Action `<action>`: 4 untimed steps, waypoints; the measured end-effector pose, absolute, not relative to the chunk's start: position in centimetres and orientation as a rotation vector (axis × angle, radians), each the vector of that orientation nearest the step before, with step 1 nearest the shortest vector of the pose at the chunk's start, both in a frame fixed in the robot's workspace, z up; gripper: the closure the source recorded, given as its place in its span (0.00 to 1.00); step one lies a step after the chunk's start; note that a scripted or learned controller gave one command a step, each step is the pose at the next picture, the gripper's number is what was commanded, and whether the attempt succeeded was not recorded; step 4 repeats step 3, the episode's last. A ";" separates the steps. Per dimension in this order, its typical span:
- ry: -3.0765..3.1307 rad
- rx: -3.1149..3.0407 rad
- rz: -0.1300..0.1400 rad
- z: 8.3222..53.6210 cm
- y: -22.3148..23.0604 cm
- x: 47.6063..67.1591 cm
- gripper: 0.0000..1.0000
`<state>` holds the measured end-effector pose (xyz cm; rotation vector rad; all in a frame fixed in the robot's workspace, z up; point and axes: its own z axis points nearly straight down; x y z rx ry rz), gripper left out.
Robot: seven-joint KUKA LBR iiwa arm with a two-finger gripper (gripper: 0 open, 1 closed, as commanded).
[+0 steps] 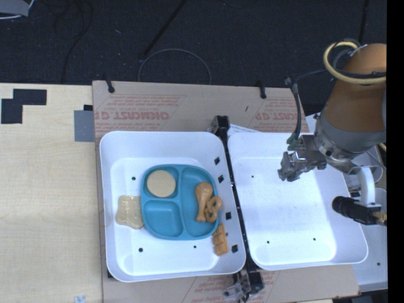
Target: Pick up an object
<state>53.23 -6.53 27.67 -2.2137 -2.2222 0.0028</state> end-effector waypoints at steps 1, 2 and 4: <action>-2.222 -2.215 0.004 26.7 -2.5 52.4 1.00; -2.220 -2.216 0.006 24.8 2.4 51.5 1.00; -2.221 -2.215 0.006 23.2 7.2 50.3 1.00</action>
